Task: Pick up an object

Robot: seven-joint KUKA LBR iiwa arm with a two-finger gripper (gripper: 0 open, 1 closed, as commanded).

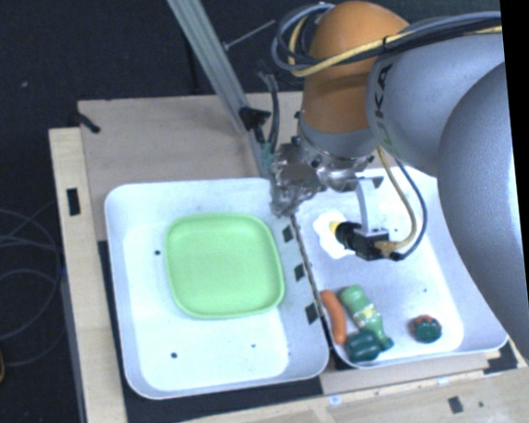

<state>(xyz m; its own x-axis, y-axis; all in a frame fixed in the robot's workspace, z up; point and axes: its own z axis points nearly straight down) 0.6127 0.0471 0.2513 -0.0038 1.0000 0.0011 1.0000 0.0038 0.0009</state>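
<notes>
The claw point(289, 192) is hanging by the wall where the two bins meet, with the nearest toy lying just below it and to the right.

The arm is reaching in over the right bin point(411, 285), and the picture is not showing whether the claw is wide or narrow. It is holding nothing that can be seen. A white and yellow toy point(327, 231) is sitting nearest to it in the right bin. Farther toward the front edge, an orange carrot point(333, 316) is lying with its long side running along the middle wall, touching a green bottle point(357, 307). A round green toy point(426, 329) is resting apart from them. The green plate point(223, 264) is lying in the left bin point(139, 264), on the claw's other side. The white and yellow toy is looking like the shortest reach.
</notes>
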